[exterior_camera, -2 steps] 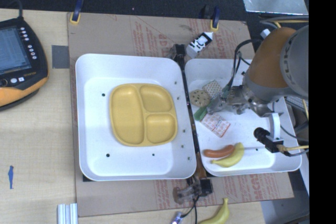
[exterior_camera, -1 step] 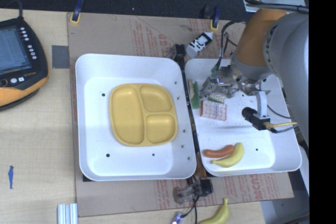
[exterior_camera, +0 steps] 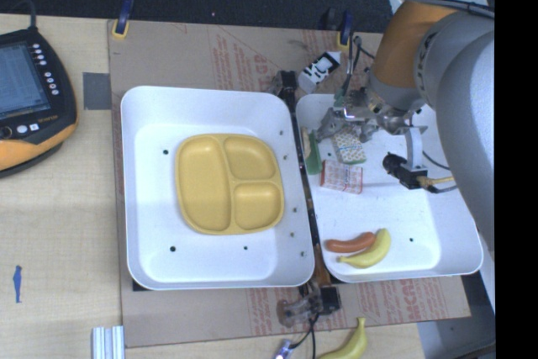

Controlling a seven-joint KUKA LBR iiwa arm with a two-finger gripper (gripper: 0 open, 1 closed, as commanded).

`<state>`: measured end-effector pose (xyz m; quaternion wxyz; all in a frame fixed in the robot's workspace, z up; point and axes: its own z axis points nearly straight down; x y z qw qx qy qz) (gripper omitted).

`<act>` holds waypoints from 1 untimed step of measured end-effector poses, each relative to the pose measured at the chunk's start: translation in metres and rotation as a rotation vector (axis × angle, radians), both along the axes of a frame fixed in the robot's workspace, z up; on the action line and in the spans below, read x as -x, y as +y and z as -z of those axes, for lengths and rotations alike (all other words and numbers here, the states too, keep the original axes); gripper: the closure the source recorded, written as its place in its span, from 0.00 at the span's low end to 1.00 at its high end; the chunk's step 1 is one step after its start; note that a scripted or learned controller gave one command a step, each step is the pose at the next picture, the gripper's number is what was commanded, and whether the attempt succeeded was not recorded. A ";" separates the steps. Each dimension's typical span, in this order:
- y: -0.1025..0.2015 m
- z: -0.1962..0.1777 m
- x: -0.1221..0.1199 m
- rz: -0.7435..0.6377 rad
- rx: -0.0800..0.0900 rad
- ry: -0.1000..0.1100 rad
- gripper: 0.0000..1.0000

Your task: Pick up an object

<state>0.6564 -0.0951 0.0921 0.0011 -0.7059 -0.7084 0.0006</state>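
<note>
You see the arm (exterior_camera: 454,97) reaching in from the right, its orange band (exterior_camera: 403,38) above the wrist, with the pincer (exterior_camera: 346,120) low over the far left corner of the right bin (exterior_camera: 437,256). You cannot tell from this view how far the pincer is open, and nothing shows clearly in its grasp.

Just beneath and in front of the pincer lies a patterned packet (exterior_camera: 350,150), so close that you cannot tell whether the two touch. A red-and-white packet (exterior_camera: 342,177) sits right next to it on the near side. A slim green piece (exterior_camera: 313,154) lies along the bin's left wall, beside both packets. Well apart from these, by the near wall of the same bin, a reddish sausage (exterior_camera: 349,244) and a banana (exterior_camera: 370,252) lie together, touching.

The left bin (exterior_camera: 151,248) holds a yellow divided plate (exterior_camera: 229,182), flat near its middle.

Both bins rest on a cardboard sheet (exterior_camera: 210,46) on the surface (exterior_camera: 59,265). A second banana (exterior_camera: 351,342) lies on the sheet's near edge, outside the bins. Off to your left a handheld controller (exterior_camera: 29,101) with a screen rests on the surface.
</note>
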 end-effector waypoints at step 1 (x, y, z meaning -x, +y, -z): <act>-0.009 0.000 0.000 0.001 0.001 -0.001 0.00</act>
